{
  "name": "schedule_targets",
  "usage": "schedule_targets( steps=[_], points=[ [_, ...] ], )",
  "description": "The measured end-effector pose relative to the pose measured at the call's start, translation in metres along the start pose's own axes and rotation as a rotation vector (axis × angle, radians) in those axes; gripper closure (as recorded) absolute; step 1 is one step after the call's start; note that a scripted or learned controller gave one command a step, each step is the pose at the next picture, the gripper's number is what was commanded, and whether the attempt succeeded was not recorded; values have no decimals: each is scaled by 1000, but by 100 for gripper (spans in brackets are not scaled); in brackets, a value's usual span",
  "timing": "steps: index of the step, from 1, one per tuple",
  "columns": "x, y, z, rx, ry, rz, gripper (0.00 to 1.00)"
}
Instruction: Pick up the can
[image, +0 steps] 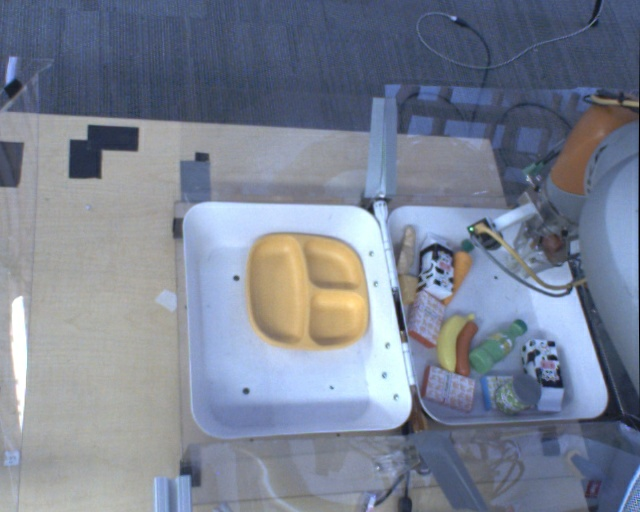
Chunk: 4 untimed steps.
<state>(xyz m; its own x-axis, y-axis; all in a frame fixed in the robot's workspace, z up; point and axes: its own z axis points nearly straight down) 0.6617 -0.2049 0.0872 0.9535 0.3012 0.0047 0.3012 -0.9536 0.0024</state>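
The can (514, 394) lies on its side near the front right corner of the right bin (520, 300), its grey end turned up toward the camera and a greenish label showing. It is wedged between a small blue item (487, 392) and a cow-patterned carton (542, 364). My gripper (547, 241) hangs over the back right part of the same bin, well behind the can and apart from it. Nothing shows in its grasp. The grey arm with its orange band (580, 150) comes in from the right.
The right bin also holds a second cow-patterned carton (436, 268), a carrot (461, 270), a breadstick (407, 252), two patterned boxes (427, 318) (450, 388), a banana (450, 340), a sausage (467, 346) and a green bottle (496, 348). A yellow divided plate (306, 290) lies in the left bin (215, 380).
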Motion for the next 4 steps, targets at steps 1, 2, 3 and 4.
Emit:
schedule_targets(
  steps=[1,2,3,4],
  points=[
    [2,-1,1,1,-1,-185,100],
    [-4,-2,-7,2,-1,-171,100],
    [1,-2,-1,0,1,-192,100],
    [1,-1,-2,1,1,-160,100]
  ],
)
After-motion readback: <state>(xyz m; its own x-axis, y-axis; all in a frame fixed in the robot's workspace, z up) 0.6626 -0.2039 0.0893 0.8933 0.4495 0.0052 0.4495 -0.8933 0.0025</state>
